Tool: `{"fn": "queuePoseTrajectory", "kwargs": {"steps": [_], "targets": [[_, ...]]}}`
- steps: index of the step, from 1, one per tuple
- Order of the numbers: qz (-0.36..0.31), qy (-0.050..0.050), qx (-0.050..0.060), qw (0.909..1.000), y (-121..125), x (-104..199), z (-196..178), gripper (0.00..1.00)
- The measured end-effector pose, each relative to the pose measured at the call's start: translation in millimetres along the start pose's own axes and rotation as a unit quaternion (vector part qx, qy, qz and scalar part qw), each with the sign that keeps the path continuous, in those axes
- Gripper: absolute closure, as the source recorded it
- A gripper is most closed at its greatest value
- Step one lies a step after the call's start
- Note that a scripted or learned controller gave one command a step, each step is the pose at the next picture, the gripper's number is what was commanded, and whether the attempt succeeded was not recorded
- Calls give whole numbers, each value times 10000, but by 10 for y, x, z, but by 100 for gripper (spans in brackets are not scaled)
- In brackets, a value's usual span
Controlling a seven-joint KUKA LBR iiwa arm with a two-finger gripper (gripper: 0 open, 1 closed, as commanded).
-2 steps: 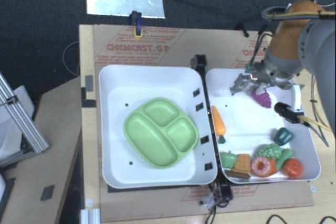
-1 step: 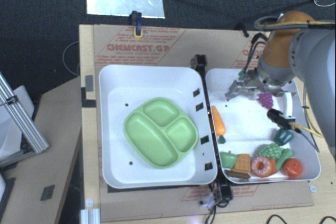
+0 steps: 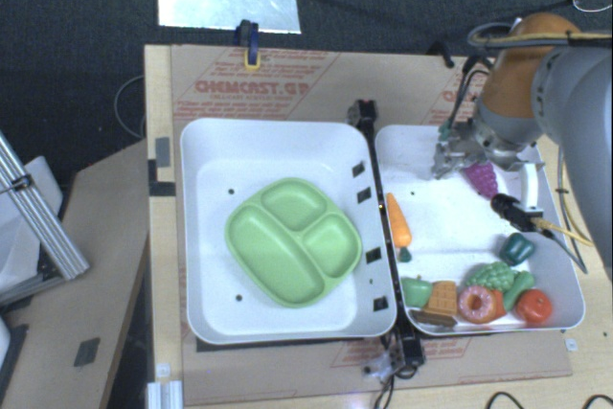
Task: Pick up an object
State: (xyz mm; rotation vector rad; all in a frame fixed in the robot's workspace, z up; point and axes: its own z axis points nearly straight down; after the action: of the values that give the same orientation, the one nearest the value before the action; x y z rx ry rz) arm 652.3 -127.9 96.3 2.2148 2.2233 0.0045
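Brown sheet (image 3: 287, 77) covers the bench under both bins, and red print (image 3: 253, 87) on its far left part reads "CHEMCAST GP"; more red print on the far right and along the near edge is too broken up to read. A blue clamp (image 3: 249, 41) grips the sheet's far edge above that writing.

The left bin (image 3: 206, 158) holds one thing, a pale green plate (image 3: 292, 242) split into three sections, lying flat near the bin's middle with nothing on it.

The right bin (image 3: 441, 215) holds the toy food. A carrot (image 3: 398, 221) lies along its left wall. Along the near wall, from left to right, sit a green piece (image 3: 416, 290), a tan waffle (image 3: 442, 300), a pink-iced doughnut (image 3: 476, 303) and a red tomato (image 3: 534, 305), packed close together. A bumpy green vegetable (image 3: 493, 277) lies just behind the doughnut, and a dark green pepper (image 3: 516, 249) sits just beyond it to the right.

The gripper (image 3: 450, 160) is down in the far part of the right bin, and whether it is wide or narrow cannot be told. A bunch of purple grapes (image 3: 482, 177) lies just to its right, close against it, though a grasp cannot be made out. The grey arm (image 3: 565, 91) with its orange band (image 3: 522, 43) reaches in from the far right
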Motion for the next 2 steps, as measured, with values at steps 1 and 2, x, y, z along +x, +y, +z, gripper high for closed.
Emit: {"fn": "queuePoseTrajectory", "kwargs": {"steps": [1, 2], "targets": [[-4, 1, -2, 10000, -44, 73, -493, 100], [6, -5, -13, 10000, -1, -14, -990, 100]]}}
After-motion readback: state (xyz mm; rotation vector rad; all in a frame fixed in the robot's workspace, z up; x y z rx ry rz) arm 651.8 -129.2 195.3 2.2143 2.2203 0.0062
